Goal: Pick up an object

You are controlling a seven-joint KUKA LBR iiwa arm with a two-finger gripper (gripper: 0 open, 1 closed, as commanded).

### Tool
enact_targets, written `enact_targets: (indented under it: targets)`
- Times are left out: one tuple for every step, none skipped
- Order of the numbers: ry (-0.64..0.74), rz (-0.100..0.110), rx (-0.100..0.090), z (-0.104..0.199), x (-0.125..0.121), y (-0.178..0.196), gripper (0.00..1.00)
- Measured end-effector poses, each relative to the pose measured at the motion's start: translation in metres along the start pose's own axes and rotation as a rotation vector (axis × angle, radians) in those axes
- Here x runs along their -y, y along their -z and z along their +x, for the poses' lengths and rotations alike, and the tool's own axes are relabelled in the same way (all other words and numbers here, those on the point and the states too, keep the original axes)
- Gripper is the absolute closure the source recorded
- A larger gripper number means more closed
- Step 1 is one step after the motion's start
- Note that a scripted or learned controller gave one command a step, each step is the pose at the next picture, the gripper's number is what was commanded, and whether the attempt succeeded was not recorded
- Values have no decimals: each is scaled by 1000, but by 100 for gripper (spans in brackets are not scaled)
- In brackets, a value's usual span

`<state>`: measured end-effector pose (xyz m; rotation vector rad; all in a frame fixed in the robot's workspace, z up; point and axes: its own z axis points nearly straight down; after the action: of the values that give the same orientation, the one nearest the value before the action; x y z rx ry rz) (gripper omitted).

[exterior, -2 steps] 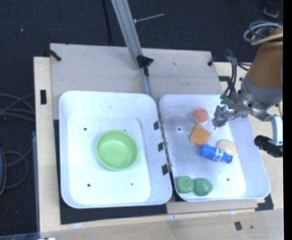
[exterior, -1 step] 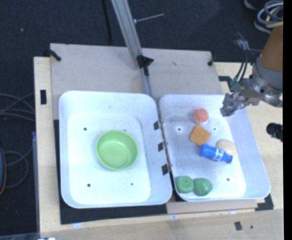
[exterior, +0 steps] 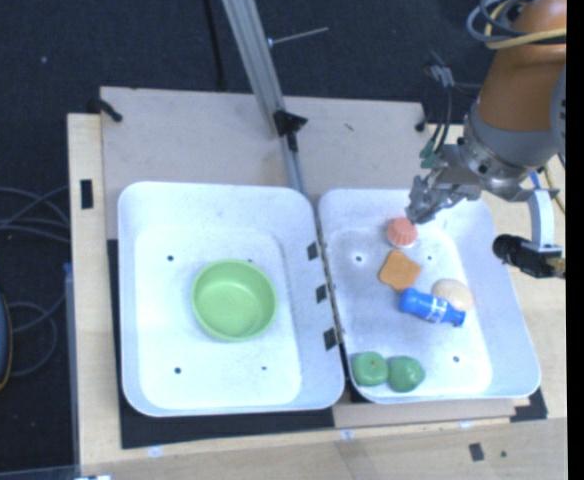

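A: The gripper (exterior: 419, 211) hangs over the far corner of the right bin (exterior: 502, 368), just above the red ball (exterior: 401, 232). I'd take that ball as the target; it is the nearest thing.

B: Are the fingers apart?

A: I cannot tell. They point down and to the left in a dark cluster, and the tips blur together. Nothing shows between them, so I'd say the pick is not yet made.

B: What would make the grasp go well?

A: Centre over the ball first. The tips look a little off to its far right side, so a straight drop may only clip it and roll it away. Then come down with the fingers straddling it.

B: Any neighbours to mind?

A: The orange block (exterior: 400, 269) lies just beside the ball on the near side. The blue bottle (exterior: 432, 307) and a pale ball (exterior: 452, 292) sit further along, touching each other. Two green pieces (exterior: 387, 371) rest at the near edge, well apart. The left bin (exterior: 142, 218) holds a green bowl (exterior: 234, 299), out of the way.
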<state>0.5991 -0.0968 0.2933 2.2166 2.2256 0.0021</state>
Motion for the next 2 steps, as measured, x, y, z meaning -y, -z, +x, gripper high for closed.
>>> enact_targets:
  targets:
    - [-1, 2, 0, 45, -9, -18, 100]
    - [-1, 1, 1, 89, -19, -17, 100]
